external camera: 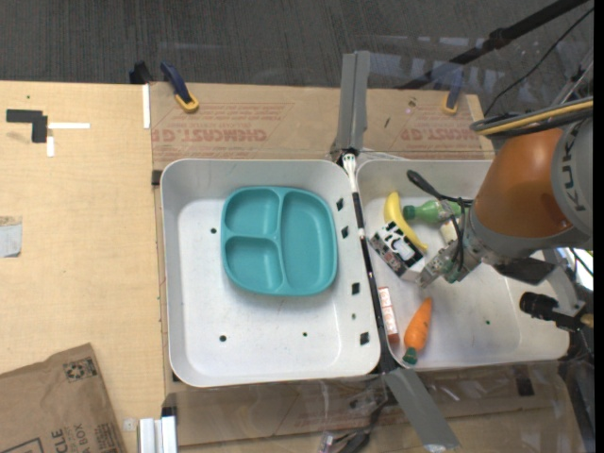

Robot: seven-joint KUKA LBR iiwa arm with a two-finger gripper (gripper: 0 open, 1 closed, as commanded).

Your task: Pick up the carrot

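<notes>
The carrot is orange with a green stem end and lies in the right bin near its front left corner, pointing up and slightly right. My gripper hangs over the same bin, a short way above and to the right of the carrot's tip. It sits beside a black and white packet. Nothing shows between the gripper and the carrot.
A yellow banana and a green item lie at the back of the right bin. A small red and white label sits by the divider. The left bin holds a teal divided plate.
</notes>
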